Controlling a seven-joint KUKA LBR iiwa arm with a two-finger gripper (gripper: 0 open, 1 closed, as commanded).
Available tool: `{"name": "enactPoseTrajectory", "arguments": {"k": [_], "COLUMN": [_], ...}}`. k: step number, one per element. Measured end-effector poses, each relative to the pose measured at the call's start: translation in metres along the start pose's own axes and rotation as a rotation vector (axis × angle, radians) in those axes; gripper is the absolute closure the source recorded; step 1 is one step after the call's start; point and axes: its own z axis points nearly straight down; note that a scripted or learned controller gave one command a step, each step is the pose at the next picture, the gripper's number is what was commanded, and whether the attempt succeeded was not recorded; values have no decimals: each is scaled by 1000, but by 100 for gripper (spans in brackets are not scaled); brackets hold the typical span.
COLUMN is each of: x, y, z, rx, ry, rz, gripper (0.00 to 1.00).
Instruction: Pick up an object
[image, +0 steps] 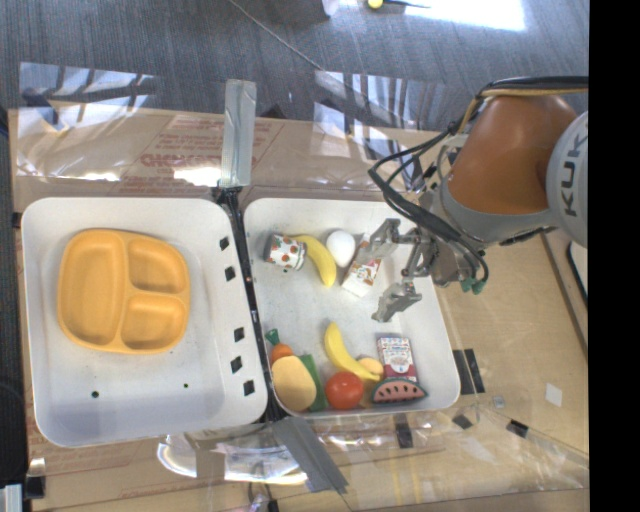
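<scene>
On the desk, the left bin (40, 300) holds a yellow divided plate (122, 290); the right bin (440, 330) holds the clutter. Near its top edge a small carton (362, 277) lies tilted, long axis running lower-left to upper-right. The end effector (395, 270) hangs spread wide just beside it, holding nothing; this looks like the approach step, and the next move likely calls for straddling the carton and closing.
</scene>
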Motion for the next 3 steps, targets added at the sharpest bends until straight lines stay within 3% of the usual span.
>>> {"name": "enactPoseTrajectory", "arguments": {"k": [1,2,3], "x": [69,-11,26], "y": [26,15,54], "z": [123,109,144], "rx": [-3,-1,0], "ry": [9,-1,-5], "rz": [59,122,221], "gripper": [0,0,0]}}
